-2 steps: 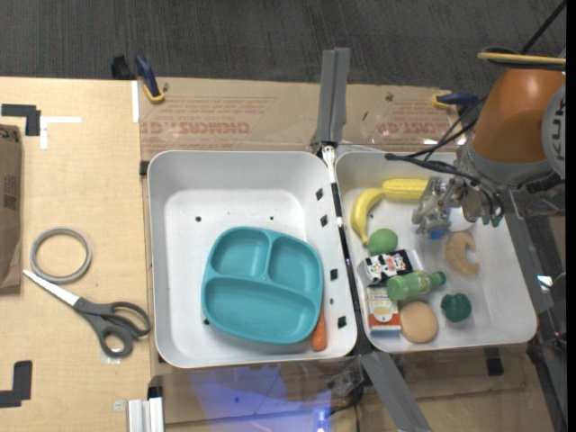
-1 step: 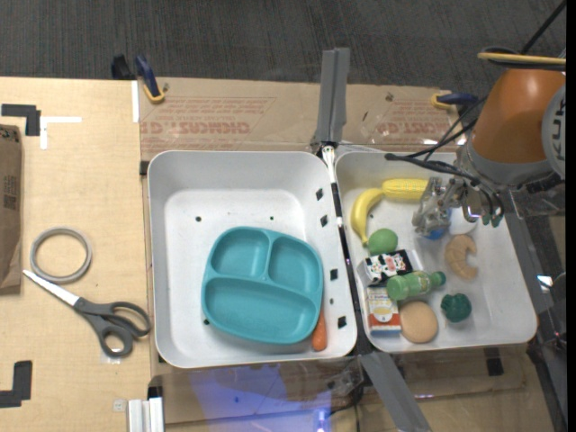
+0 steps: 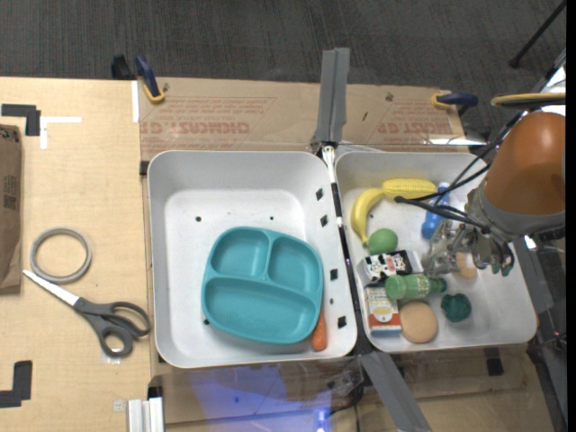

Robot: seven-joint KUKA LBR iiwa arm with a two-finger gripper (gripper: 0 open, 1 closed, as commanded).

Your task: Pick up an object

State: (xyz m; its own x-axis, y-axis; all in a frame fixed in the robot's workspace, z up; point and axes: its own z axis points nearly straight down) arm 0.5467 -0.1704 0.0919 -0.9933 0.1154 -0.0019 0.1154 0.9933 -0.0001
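Note:
The right bin (image 3: 504, 331) holds several objects: a yellow banana (image 3: 360, 211), a second yellow piece (image 3: 408, 188), a green lime (image 3: 382, 240), a black-and-white carton (image 3: 389, 265), a green bottle (image 3: 412, 286), a small red-and-white box (image 3: 380, 310), a tan round item (image 3: 418, 322) and a dark green item (image 3: 456, 308). My gripper (image 3: 443, 252) hangs low over the bin's right half, just above the bottle's far end and below a blue object (image 3: 434, 216). The orange band (image 3: 533, 165) of the arm covers the bin's right rim.
The left bin (image 3: 171, 205) holds a teal divided plate (image 3: 263, 283), with an orange carrot (image 3: 319, 336) at its front right corner. On the wooden bench to the left lie scissors (image 3: 94, 313) and a tape roll (image 3: 60, 254). Cables run along the arm.

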